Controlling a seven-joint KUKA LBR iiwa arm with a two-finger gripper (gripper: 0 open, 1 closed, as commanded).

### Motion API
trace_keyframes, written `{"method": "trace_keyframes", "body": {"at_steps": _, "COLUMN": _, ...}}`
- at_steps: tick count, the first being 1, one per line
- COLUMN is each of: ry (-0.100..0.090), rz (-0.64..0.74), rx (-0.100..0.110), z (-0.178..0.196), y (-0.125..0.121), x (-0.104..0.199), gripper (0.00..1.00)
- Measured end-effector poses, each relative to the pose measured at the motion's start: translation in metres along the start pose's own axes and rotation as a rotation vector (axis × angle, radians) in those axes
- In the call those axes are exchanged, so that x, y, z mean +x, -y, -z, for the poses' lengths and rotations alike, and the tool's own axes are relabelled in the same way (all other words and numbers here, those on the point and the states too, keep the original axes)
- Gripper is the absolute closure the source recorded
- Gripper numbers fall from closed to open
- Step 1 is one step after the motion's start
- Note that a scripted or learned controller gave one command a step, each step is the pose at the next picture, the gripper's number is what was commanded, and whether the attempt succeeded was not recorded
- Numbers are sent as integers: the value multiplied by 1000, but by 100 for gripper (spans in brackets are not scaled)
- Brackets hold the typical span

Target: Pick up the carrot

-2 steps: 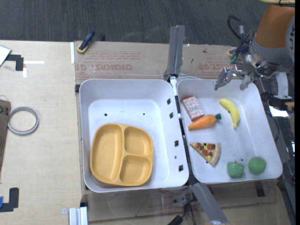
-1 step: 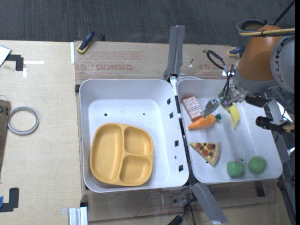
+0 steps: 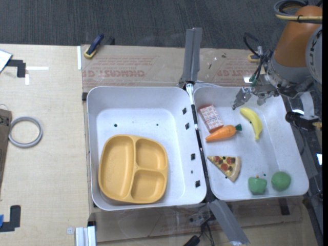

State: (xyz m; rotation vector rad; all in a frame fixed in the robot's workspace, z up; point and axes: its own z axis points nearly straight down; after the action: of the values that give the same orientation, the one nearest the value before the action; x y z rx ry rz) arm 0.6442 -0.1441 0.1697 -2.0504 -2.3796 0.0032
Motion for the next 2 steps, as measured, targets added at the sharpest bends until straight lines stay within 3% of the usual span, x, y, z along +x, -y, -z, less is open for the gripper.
{"method": "trace_keyframes", "body": {"at_steps": 2, "ry": 2, "rz": -1104, "rx": 6, "z": -37, "y": -18, "x": 28, "gripper": 0}}
